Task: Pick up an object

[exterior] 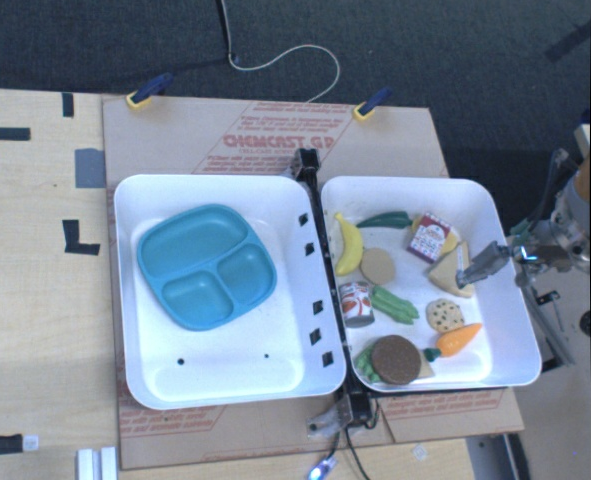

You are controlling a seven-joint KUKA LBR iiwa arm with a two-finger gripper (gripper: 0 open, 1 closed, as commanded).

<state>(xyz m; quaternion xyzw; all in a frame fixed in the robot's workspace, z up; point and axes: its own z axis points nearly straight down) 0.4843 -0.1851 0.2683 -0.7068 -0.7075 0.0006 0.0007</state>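
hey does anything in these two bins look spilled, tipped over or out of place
Nothing stands out. The toy food lies loosely piled in the right bin; the small can lies on its side, though none has spilled out. The blue divided plate sits flat in the left bin, merely angled.

Light was even and fairly bright; the white bins (135, 268) glared mildly left of the gripper (472, 268), with soft shadows and slight overall blur.

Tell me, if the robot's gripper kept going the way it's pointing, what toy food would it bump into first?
Probably the yellow cheese wedge. The gripper reaches in from the right, pointing left and slightly down, with its tip right at the wedge's edge. Its height above the bin is hard to judge from overhead.
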